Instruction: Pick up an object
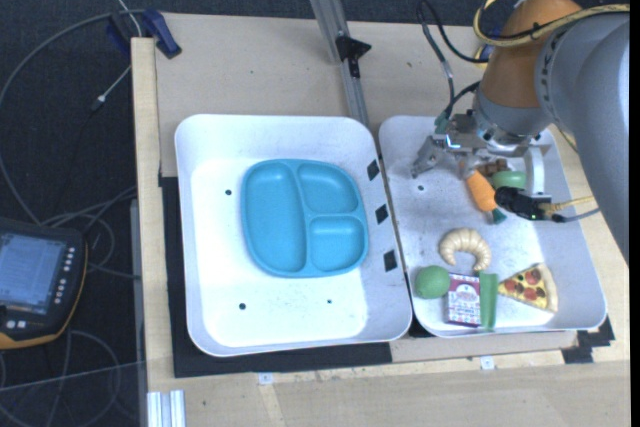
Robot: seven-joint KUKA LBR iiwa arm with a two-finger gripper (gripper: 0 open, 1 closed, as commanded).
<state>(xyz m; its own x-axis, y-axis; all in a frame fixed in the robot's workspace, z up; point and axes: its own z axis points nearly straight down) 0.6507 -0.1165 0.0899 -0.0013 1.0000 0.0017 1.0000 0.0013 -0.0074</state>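
My gripper (447, 147) sits low over the far part of the right bin (590, 300), towards that bin's far left corner. My arm (590, 65) comes in across the bin's far right corner. From this angle I cannot tell whether the gripper is released or clenched.

All the small things to pick from lie in the right bin. The carrot (481, 191) is the closest to me, just beside the gripper on its near side, lying at a slant with its green top towards the bin's right edge. The croissant (467, 246) lies closer to the near edge than the carrot, about the middle of the bin, apart from it. Along the near edge there is a row. The green ball (432, 282) is by the left edge and the small box (462, 301) is right against it. The green stick (489, 301) lies along the box's right side, and the pizza slice (530, 287) lies towards the near right corner.

The left bin (200, 215) carries a blue plate (303, 217) with three compartments, lying about its middle, well apart from my gripper. The two bins stand side by side on the worktop (250, 55). A metal post (345, 75) slants up from the far edges of the bins, where the two meet. A blue clamp (160, 33) grips the worktop's far left corner.
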